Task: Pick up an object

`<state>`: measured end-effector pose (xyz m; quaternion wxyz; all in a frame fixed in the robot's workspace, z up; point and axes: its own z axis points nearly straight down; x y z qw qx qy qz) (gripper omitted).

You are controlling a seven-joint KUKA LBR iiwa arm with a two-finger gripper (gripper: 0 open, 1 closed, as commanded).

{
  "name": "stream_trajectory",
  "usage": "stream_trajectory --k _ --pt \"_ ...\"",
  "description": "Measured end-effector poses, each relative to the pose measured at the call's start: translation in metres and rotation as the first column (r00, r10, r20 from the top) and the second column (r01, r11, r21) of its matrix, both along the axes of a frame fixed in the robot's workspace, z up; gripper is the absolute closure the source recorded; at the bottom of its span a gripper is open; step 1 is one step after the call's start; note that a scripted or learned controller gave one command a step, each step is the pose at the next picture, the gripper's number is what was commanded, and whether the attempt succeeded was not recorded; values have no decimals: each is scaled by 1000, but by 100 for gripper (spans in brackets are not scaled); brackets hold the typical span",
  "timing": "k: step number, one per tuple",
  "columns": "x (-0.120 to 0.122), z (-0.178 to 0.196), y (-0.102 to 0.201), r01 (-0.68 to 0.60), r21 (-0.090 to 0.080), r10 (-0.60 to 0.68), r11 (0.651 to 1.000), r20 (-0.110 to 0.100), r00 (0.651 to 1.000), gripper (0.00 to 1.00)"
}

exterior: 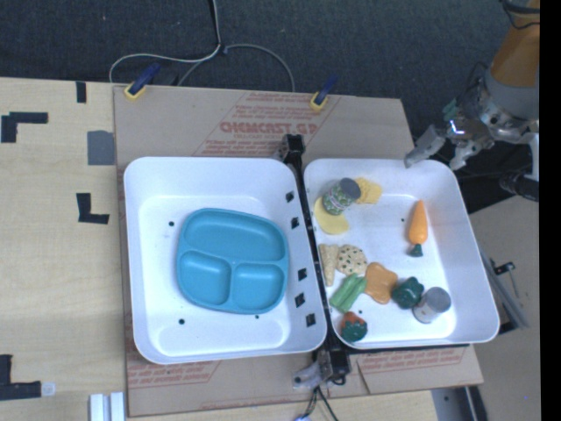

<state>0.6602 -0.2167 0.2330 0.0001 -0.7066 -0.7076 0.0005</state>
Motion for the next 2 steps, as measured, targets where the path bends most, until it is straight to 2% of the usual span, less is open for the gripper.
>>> stream_trajectory --k 1,2 --pt "6 -155 74 -6 -2 6 1000 1 1000 0" --pt "5 -138 70 -2 0 2 1000 -6 1000 100"
